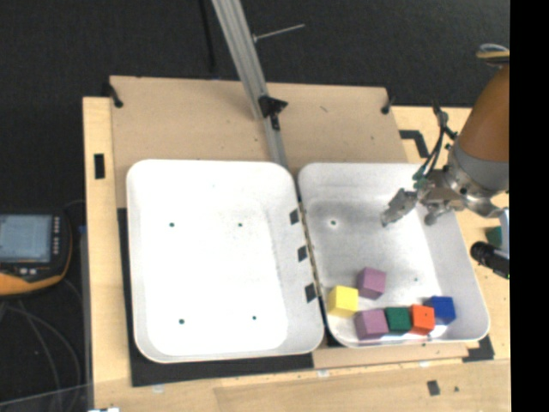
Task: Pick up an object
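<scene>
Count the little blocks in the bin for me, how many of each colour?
Purple blocks: 2
Yellow block: 1
Green block: 1
Orange block: 1
Blue block: 1
Total: 6, all near the front of the right bin.

right bin [343, 187] far half open | blocks [390, 312] crowd near edge
</scene>
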{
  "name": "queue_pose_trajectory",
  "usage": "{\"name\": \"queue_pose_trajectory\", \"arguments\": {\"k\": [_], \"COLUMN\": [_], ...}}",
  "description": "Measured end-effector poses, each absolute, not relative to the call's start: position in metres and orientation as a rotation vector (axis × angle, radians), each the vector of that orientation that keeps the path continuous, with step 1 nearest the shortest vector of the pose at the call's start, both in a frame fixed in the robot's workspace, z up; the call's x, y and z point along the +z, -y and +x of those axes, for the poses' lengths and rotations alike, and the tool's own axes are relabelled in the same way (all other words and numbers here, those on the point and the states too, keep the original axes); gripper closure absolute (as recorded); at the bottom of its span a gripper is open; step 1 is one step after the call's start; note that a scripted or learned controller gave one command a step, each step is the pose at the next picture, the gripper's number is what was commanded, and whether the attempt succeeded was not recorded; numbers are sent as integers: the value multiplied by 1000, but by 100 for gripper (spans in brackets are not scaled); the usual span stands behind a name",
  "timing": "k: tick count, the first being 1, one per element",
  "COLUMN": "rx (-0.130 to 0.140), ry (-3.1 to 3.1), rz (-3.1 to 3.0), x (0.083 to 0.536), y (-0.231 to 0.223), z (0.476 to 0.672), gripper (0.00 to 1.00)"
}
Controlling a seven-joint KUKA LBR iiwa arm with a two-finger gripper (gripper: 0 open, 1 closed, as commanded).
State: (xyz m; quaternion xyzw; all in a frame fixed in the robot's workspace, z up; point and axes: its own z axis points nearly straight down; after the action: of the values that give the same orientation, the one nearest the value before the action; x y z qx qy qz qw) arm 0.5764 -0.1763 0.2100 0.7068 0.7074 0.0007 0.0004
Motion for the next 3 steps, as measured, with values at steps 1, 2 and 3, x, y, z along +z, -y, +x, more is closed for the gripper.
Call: {"name": "queue_pose_trajectory", "arguments": {"k": [1, 2, 3], "rx": [4, 1, 1], "ry": [-2233, -2224, -2224], "rz": [2211, 2219, 2219], "x": [196, 197, 197], "y": [32, 37, 37], "z": [604, 604, 604], "gripper": [0, 0, 0]}}
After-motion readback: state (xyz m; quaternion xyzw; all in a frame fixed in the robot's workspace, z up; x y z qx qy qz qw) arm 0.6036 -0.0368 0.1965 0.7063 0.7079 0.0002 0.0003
